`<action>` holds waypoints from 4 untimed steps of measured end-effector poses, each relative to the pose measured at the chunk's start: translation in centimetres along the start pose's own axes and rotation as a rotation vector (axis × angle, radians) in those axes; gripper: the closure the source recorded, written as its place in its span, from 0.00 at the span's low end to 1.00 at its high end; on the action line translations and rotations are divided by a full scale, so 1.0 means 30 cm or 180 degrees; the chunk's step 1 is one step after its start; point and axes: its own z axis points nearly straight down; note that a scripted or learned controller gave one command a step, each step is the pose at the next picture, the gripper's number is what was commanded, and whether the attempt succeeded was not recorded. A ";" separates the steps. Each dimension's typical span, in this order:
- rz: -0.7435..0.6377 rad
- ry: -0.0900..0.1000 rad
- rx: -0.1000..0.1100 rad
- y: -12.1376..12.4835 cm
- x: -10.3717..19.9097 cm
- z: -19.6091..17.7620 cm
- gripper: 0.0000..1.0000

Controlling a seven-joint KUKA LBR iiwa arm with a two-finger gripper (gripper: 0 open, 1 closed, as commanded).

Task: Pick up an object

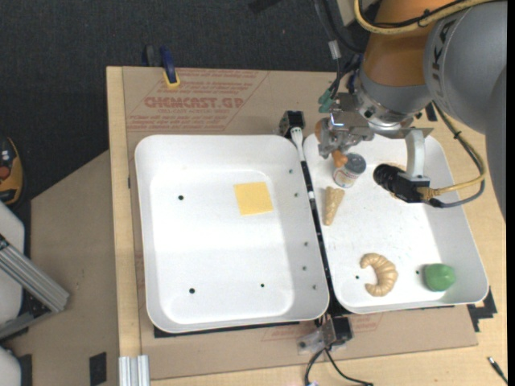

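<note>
Yellow flat square (pixel 253 199) in left bin, cone (pixel 332 205), croissant (pixel 380 273), green ball (pixel 438 277) in right bin

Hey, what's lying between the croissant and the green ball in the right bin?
Nothing: in the camera view, bare white bin floor separates the croissant from the green ball in the right bin.

dark carpet floor (pixel 72 22), brown board bench (pixel 201 95), alu rail (pixel 32 276) at left
</note>
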 end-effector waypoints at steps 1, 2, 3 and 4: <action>0.0007 -0.0005 0.0003 0.071 -0.177 -0.005 1.00; 0.0021 -0.0016 -0.0004 0.100 -0.552 -0.087 1.00; -0.0037 0.0020 0.0036 0.131 -0.172 0.056 1.00; 0.0016 -0.0002 0.0021 0.067 -0.421 0.001 1.00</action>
